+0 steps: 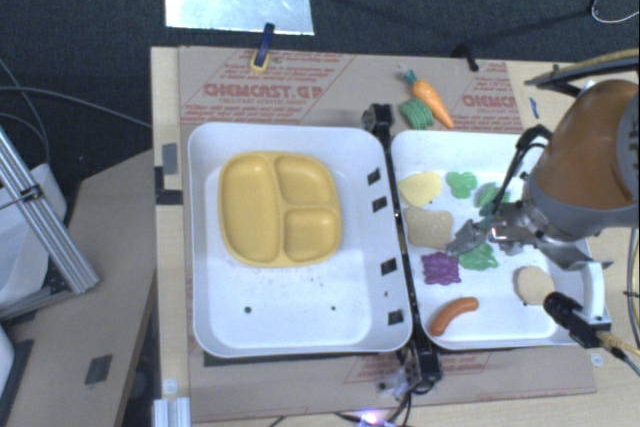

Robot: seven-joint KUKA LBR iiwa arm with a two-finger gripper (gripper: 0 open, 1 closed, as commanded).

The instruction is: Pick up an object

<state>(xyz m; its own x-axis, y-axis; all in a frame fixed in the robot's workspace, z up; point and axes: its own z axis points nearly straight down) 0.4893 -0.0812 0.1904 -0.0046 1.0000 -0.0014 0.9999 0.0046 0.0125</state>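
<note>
- Nothing is lifted yet, as far as I can judge: every toy in the right bin (pixel 505 143) lies on the floor of the bin, and the pick is yet to be made.
- The arm (pixel 590 165) reaches in from the right, its wrist low over the middle of the right bin.
- The pincer (pixel 466 239) points left and down, its tip just above the purple grapes (pixel 440 267) and beside the tan slab (pixel 430 227).
- Whether the pincer is spread or closed I cannot tell; the tip is small and dark against the toys, and nothing can be seen gripped in it.
- Nearest candidates: the purple grapes just below the tip, the tan slab to its left, and a green leaf piece (pixel 479 259) right under the wrist.
- Others in the same bin: a yellow piece (pixel 420 187) and a green piece (pixel 461 183) further back, a sausage (pixel 453 314) near the front, and a pale round piece (pixel 532 285) partly behind the arm.
- The left bin (pixel 215 315) carries a yellow divided plate (pixel 280 208), well apart from the pincer.
- A carrot (pixel 433 102) lies on the desk (pixel 330 85) behind the bins, outside both.
- What is left, by my reading: settle on one toy, close on it, and raise it clear of the bin.
</note>
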